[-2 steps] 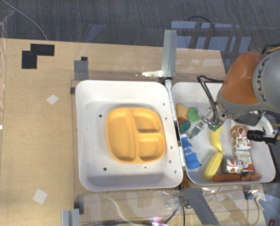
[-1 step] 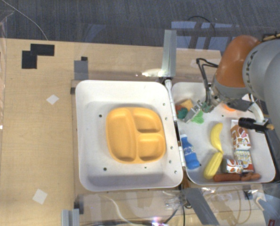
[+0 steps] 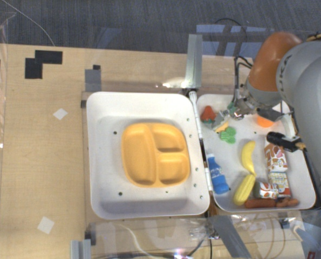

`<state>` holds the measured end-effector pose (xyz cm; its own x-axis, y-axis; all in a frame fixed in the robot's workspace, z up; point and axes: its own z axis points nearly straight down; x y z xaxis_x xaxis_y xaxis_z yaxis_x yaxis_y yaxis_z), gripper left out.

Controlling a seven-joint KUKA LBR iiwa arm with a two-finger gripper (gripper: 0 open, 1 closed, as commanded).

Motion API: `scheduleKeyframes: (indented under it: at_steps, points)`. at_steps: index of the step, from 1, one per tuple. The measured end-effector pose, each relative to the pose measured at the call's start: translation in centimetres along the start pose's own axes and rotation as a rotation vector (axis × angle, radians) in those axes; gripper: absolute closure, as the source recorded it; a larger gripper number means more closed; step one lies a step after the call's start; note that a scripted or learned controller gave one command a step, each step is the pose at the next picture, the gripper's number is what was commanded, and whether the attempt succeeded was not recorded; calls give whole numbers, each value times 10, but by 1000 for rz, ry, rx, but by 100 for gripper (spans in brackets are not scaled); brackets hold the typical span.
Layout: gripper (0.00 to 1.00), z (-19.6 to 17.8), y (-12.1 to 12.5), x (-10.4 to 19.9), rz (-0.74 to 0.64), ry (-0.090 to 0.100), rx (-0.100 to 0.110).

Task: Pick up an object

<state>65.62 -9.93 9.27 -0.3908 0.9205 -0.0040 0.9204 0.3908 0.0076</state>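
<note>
Objects heaped in the right bin (image 3: 309, 194): two bananas (image 3: 248, 156), blue bottle (image 3: 218, 177), red strawberry (image 3: 207, 113), green piece (image 3: 227, 134), cartons (image 3: 276, 166).
Gripper (image 3: 237, 111) low over that bin's far corner, near the strawberry; grip state impossible to tell. Left bin (image 3: 103, 198) bearing a yellow divided tray (image 3: 155, 154). Pale wooden bench (image 3: 36, 161) beneath, dark grey carpet (image 3: 122, 15) beyond.

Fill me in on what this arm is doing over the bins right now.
The grey arm reaches in over the right bin, its gripper low at the far end near a red toy and a green one. Nothing is visibly held. Bananas, a blue bottle and cartons lie loose; a yellow tray sits in the left bin.
</note>
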Motion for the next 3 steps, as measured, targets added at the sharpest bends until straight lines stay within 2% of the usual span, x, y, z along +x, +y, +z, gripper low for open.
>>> scheduleKeyframes:
  at_steps: [1,2,3]
  points:
    - [0,4,10,-3,-87,-1,19]
    - [0,5,-16,11,-83,-1,1]
    - [100,-11,-12,10,-90,-10,-11]
